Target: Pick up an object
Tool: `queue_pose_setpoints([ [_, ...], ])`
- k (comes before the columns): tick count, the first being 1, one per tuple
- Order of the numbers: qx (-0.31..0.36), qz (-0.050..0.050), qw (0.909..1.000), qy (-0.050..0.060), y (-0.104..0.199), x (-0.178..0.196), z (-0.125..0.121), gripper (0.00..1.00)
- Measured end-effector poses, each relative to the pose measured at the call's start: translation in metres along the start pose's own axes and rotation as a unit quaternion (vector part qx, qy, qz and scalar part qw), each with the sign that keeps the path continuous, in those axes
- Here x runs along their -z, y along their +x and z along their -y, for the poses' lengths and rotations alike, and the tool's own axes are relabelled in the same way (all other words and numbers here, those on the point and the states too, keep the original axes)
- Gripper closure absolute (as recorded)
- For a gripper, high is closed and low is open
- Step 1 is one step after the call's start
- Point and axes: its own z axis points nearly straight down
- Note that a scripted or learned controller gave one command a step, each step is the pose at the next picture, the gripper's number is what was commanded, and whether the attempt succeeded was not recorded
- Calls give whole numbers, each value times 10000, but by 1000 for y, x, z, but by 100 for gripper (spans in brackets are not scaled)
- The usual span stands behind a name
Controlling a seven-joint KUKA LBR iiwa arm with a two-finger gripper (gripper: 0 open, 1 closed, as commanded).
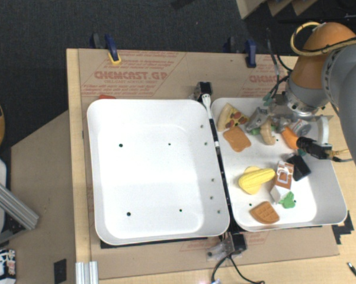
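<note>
1. Target candidate: a small beige object [268,134] lies in the upper part of the right bin [329,209], directly beneath the gripper [266,118]. I judge it the likeliest pick, since the tool sits over it.
2. Gripper: I see its fingers spread, one on either side of the beige object, with nothing clamped between them.
3. Near neighbours: a brown slab [237,139] lies just left of the beige object, a pizza slice [229,116] sits near the bin's upper left corner, and an orange carrot-like piece [290,138] lies just right.
4. Farther items: a yellow corn-like toy [255,179], a small carton [282,179], a green scrap [288,202] and a brown wedge [265,212] occupy the lower part of the bin, well apart from the tool.
5. The left bin [106,158] sits beside it.
6. Risk, as I judge it: the crowding may let a finger land on the brown slab or the carrot-like piece, so that the closure pushes the beige object aside or the rounded piece slips out on lift.
</note>
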Motion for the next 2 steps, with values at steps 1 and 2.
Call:
queue_pose_setpoints([
  [1, 58, 1, 9999, -118, -16, 4, -7, 0],
  [2, 49, 3, 9999, -131, -18, 15, -7, 100],
])
